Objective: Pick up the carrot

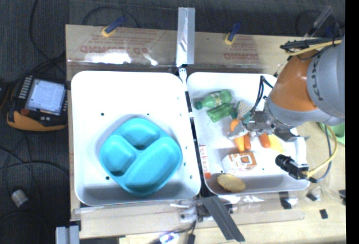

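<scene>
Two shallow white bins sit side by side on the counter, and the right-hand white bin (196, 83) serves as the landmark. Inside it, toward its middle, lies the small orange plastic carrot (242, 142), with a leafy green tip pointing up toward the far wall. The hand (253, 126) of the grey arm with the orange band (305, 88) hangs just beside and above the carrot, on the side nearer the bin's right wall; whether it is apart or together cannot be told from this slant. A green plastic bottle (215, 100) lies toward the bin's far left corner, a small white and orange carton (241, 162) rests just below the carrot, and a tan potato-shaped lump (231, 183) sits against the near wall. Another small orange piece (264, 140) lies just right of the carrot. The left-hand bin holds a turquoise divided plastic plate (140, 154).

The carrot looks like a light, stiff toy, probably smooth and apt to slip or roll. A grip across its thicker orange body, not the tapered end or leaves, seems soundest.
</scene>
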Controlling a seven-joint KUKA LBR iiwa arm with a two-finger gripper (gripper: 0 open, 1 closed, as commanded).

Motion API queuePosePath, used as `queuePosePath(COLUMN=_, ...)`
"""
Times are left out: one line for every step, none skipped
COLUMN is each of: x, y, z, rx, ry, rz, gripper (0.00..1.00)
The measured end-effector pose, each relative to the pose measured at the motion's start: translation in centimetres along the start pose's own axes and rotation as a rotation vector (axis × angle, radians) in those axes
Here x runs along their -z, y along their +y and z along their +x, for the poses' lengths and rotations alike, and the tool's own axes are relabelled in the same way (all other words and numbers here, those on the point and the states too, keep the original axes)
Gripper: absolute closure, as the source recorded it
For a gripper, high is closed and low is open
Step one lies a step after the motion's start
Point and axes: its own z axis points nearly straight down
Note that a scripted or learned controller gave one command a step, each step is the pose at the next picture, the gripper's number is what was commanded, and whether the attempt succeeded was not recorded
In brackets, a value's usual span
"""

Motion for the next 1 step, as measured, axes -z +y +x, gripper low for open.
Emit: queuePosePath(x=10.39, y=-0.13, z=7.72, rx=0.423, ry=0.0, rz=0.011, gripper=1.0)
